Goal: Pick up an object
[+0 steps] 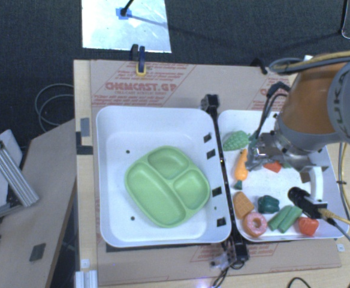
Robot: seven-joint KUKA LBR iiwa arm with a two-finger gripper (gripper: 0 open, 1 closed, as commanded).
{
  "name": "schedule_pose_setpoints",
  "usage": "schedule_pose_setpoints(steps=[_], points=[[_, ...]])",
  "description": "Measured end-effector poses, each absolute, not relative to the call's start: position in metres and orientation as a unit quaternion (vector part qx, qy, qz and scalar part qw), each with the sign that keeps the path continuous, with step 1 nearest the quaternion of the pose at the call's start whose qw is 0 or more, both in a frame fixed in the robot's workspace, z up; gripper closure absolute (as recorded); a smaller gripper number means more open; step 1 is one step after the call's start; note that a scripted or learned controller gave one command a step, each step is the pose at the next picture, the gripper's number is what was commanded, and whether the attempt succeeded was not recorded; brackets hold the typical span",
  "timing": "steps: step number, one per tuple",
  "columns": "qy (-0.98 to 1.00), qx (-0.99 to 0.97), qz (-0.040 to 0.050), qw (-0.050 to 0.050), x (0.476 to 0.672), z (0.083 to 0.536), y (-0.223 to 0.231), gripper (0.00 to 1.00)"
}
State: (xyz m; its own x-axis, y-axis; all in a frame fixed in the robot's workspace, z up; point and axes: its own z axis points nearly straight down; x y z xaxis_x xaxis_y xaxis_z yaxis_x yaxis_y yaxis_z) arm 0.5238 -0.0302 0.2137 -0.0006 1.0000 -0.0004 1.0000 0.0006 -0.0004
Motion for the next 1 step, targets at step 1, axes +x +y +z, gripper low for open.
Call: schedule_pose_setpoints(steps=[1], points=[[0.709,0.705,0.0013,0.001,0.5172,0.232,-0.024,1.0]])
